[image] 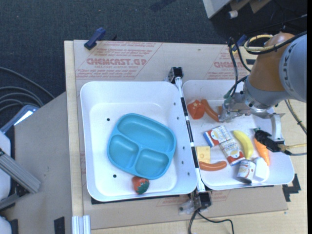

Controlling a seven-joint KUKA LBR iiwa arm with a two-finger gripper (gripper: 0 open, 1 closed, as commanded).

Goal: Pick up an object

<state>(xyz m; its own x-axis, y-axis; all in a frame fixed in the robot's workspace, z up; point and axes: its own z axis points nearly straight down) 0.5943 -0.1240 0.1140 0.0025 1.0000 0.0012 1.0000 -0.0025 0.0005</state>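
**Arm low over the right bin, beside the orange toy**

From where I stand I cannot tell whether the fingers (225, 112) are clenched or released; they sit low in the right bin (285, 175), just beside an orange-red toy (201, 108). Nearby lie a snack packet (223, 141), a banana (244, 144), a carrot (263, 151) and a sausage (213, 165). The left bin (92, 130) holds a blue divided plate (141, 146) and a strawberry (140, 185).
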